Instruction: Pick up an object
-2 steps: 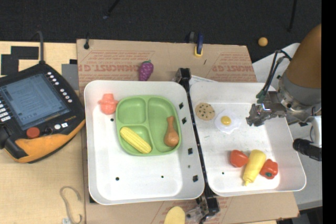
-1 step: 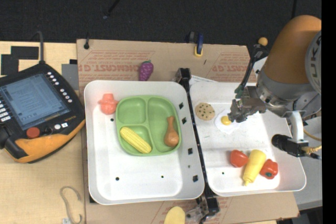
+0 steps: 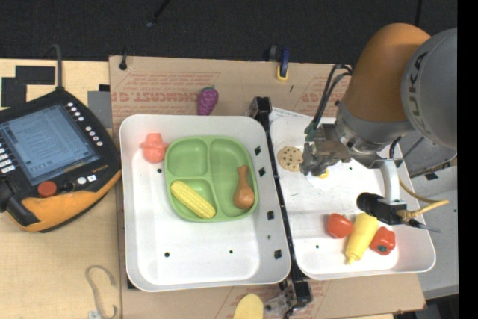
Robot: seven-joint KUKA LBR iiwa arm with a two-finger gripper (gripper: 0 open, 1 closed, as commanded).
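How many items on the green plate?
2. Corn lies in the front-left compartment of the plate; a drumstick lies in the right compartment. The top-left compartment holds neither.

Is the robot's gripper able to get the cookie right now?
Probably yes. The cookie lies flat in the right bin, just beside the gripper, and nothing sits on it or between them.
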